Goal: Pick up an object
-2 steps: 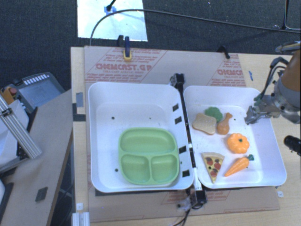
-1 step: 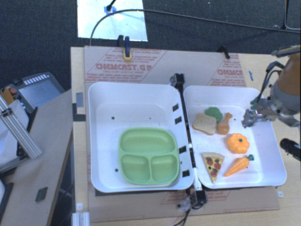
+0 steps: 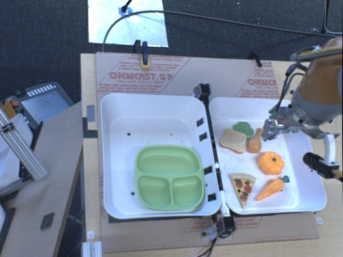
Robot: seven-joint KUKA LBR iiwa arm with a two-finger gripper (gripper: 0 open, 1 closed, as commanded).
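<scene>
The arm point(image 3: 321, 84) runs off the right edge, so most of it is cut away. Whether its jaws stand open or closed, I can't tell; that end is a dark, blurred tangle at the gripper point(image 3: 273, 126). The green broccoli point(image 3: 244, 128) is partly hidden behind the bread slice point(image 3: 233, 141). At the far left, a grey device point(image 3: 40, 103) and a metal rail point(image 3: 21, 151) are clipped by the edge. The red lettering on the cardboard point(image 3: 142, 75) is too faint to read in full.

Single fixed camera above bench point(image 3: 177, 71), slanted downward, both bins framed, arm point(image 3: 321, 84) entering right.
</scene>
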